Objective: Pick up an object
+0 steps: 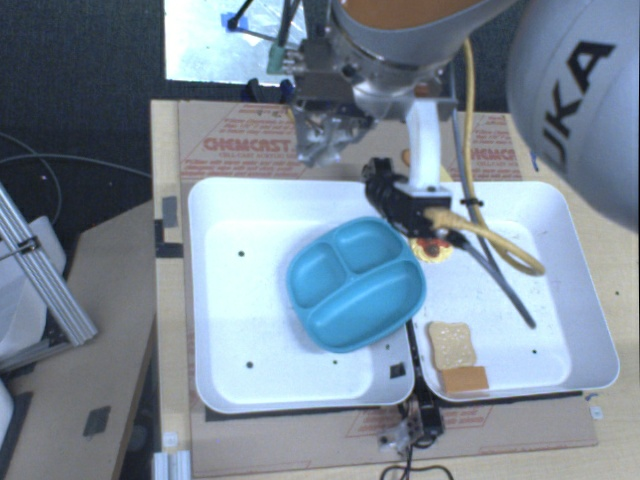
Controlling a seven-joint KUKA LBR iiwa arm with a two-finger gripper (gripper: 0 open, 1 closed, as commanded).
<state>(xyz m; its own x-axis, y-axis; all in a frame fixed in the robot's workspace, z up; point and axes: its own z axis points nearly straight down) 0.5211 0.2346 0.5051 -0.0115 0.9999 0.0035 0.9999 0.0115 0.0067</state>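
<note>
Across the two white bins, candidates lie waiting for a pick.

Largest is the blue divided plate (357, 284), resting in the left bin (230, 268) with its right edge reaching toward the seam between bins; in the right bin (570, 268) lie a toast slice (452, 344) touching an orange block (465, 379) near the front wall, and a small red-yellow piece (432, 251) at the back. Above the left bin's rear wall hangs the gripper (322, 146); whether its fingers are spread or closed I cannot tell, and nothing visible sits between them. For a clean pick, I judge the plate's raised rim the surest hold; the flat toast would likely slip.
</note>
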